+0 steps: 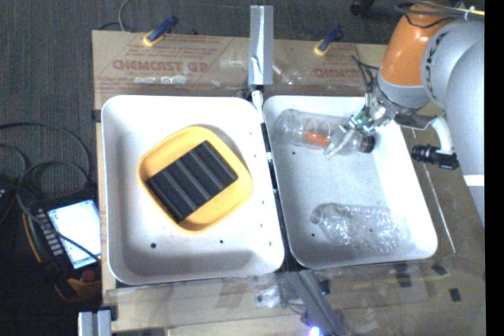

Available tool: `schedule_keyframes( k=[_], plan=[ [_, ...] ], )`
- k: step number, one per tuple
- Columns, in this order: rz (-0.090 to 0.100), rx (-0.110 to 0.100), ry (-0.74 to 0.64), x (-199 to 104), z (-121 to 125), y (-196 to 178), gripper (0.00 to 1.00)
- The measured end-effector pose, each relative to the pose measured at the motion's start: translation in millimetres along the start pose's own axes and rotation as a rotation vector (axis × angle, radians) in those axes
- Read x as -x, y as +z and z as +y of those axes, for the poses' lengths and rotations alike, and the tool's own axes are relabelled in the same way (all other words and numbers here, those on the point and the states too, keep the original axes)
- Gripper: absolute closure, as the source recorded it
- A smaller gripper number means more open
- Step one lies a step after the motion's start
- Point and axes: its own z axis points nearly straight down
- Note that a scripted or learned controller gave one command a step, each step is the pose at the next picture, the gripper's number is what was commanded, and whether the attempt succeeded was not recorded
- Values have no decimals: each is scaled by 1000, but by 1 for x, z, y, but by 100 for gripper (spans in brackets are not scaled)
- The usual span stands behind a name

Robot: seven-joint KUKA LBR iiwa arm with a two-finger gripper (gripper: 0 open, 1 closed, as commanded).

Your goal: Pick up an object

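1. My pincer [356,136] hangs over the far part of the right bin [409,244], coming in from the right. Its tip sits at the right end of a clear plastic bottle [309,130] that lies on its side along the bin's far wall.

2. The bottle is see-through with an orange patch near its middle. Being clear against white, its outline is hard to read, and I cannot say whether I am touching it or just beside it.

3. How wide my pincer stands, I cannot tell: the tip is small and blurred against the bottle, and nothing is plainly held.

4. I judge this the approach or closing step of the pick, with the bottle as the likely target, and no lift yet.

5. Other candidates: a crumpled clear plastic bag [358,222] in the near part of the same bin, well apart from me, and a yellow pad with a black ribbed top [194,177] in the left bin [118,248].

6. Next calls for settling squarely across the bottle's body, closing firmly, then lifting straight up; a smooth round bottle could roll or slip toward the wall.
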Motion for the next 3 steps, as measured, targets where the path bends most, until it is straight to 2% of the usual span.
schedule_keyframes(
  k=[1, 2, 3],
  plan=[
    [54, -14, 116, 26, -4, 2, 0],
    [31, -6, 87, 8, 4, 1, 0],
    [56, -15, 226, 32, -6, 2, 0]
  ],
)
